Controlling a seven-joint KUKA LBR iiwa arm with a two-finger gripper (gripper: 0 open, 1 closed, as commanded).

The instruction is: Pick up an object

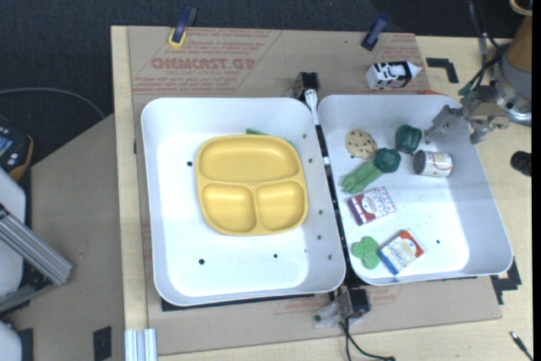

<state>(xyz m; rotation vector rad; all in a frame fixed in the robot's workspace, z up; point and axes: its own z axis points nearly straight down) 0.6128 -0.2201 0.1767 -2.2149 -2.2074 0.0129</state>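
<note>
End effector (443, 125) hangs over the right bin's (473, 216) far corner, finger state unclear. Nearest, just below-left, lies the small can (432, 163), apparently on its side.

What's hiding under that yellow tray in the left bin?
A thin green edge pokes out behind the yellow tray. The tray covers the rest, so what it is cannot be told.
</note>
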